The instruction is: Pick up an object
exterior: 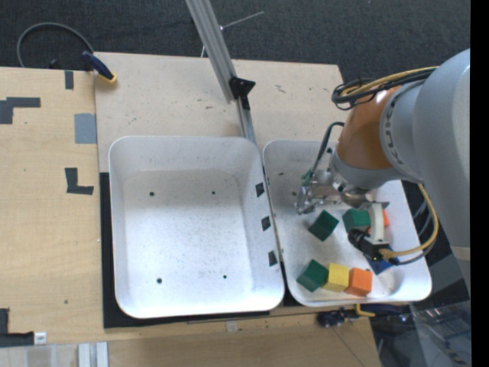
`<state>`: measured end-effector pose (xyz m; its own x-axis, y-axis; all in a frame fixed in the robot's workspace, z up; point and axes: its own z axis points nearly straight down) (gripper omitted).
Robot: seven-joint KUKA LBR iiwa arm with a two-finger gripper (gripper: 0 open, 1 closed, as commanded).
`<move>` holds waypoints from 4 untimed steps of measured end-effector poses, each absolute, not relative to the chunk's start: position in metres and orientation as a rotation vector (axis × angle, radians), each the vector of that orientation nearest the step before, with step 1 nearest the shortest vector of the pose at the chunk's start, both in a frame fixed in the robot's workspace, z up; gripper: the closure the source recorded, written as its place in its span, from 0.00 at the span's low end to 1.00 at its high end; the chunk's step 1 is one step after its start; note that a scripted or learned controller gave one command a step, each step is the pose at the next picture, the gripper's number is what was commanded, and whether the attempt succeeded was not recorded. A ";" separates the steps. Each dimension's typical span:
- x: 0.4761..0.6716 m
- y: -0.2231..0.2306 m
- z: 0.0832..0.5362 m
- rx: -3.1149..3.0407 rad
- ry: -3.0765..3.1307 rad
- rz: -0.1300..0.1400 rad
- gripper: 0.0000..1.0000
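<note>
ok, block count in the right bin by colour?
Green blocks: 3
Yellow block: 1
Orange block: 1
Total: 5 in plain sight in the right bin; the arm covers part of it, so more could be hidden.

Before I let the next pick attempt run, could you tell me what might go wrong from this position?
1. The gripper sits just above a dark green block that lies tilted, so a descent may nudge it aside instead of gripping it.
2. A green cube, yellow cube and orange cube are packed in a row by the right bin's near rim; a grab there may catch two or jam.
3. Loose cables hang over the blocks and might snag.
</note>
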<state>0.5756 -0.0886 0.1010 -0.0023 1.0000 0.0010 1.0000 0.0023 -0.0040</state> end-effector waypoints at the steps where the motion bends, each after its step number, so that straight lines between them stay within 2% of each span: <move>1: 0.580 -0.096 0.161 -2.223 -2.225 -0.004 1.00; 2: 0.586 -0.088 0.208 -2.221 -2.227 -0.004 1.00; 3: 0.586 -0.087 0.229 -2.220 -2.223 -0.001 1.00; 4: 0.578 -0.027 0.231 -2.212 -2.227 0.000 1.00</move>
<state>0.5776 -0.0266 0.2306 -0.0067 1.0000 0.0019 1.0000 0.0067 -0.0017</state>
